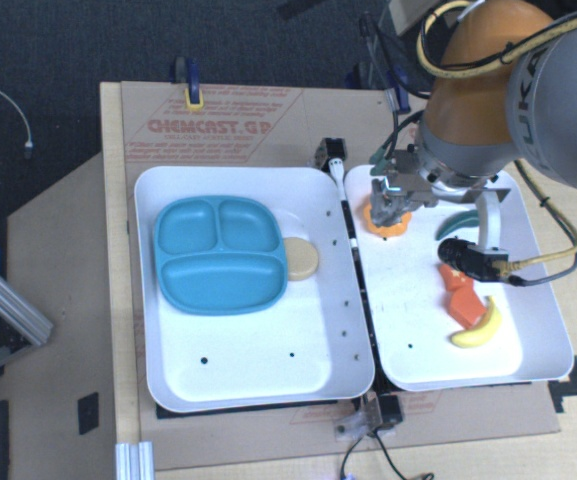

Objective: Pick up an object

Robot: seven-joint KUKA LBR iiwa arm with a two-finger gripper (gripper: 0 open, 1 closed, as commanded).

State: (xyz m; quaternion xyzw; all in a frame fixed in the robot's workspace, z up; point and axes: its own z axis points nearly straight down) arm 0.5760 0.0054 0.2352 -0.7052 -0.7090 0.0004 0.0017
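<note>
I am looking down at a slant on a bench bearing two shallow white bins side by side. The left bin (pixel 168 368) is holding a blue divided plate (pixel 218 253), lying flat in its upper half. A small beige disc (pixel 303 258) is resting against the plate's right edge.

Across the divider, in the upper left corner of the right bin (pixel 408 358), the gripper (pixel 388 206) is hanging directly over a small orange piece (pixel 396 228), very close to it or touching it. I am taking this piece as the object to pick up. From this angle I cannot tell how far the gripper is open, or whether it has hold of anything. The grey arm (pixel 488 78) with its orange band is reaching in from the upper right.

I am judging the orange piece to be a light, stiff plastic toy, probably smooth and apt to slip. A hold across its middle, low down near the bin floor, looks safest. The bin wall nearby is leaving little room on that side.

Further right, a teal piece (pixel 456 224) is peeking out beside the wrist. Below it, a red-orange block (pixel 460 300) is lying just beside a yellow toy banana (pixel 476 330).
</note>
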